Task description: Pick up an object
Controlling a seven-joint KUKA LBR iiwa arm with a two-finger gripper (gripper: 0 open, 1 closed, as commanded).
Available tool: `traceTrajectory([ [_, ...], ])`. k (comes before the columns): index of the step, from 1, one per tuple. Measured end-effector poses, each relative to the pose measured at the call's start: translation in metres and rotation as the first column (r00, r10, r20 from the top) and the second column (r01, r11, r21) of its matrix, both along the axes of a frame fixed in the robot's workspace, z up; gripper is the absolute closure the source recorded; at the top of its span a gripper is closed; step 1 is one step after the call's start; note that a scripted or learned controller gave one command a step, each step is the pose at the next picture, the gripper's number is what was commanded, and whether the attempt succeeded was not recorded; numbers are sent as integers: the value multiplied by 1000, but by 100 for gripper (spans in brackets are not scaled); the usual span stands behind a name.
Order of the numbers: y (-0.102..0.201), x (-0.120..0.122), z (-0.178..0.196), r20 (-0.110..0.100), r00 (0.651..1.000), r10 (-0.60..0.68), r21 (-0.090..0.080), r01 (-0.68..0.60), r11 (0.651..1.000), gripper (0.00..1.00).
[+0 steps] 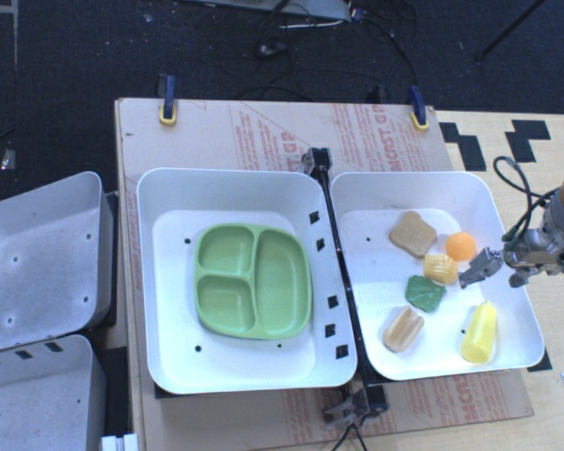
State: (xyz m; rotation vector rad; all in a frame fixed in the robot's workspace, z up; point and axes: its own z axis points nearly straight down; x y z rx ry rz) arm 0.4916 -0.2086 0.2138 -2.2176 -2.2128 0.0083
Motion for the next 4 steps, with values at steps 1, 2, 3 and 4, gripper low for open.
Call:
traceTrajectory([
  [1,0,2,4,9,1000,3,-3,-3,1000,0],
  [2,-2,-2,-59,4,1000,1,0,-1,1000,0],
  [3,-1,-2,-101,10,1000,3,0,-3,1000,0],
  [4,1,-1,-122,10,1000,4,0,-4,1000,0],
])
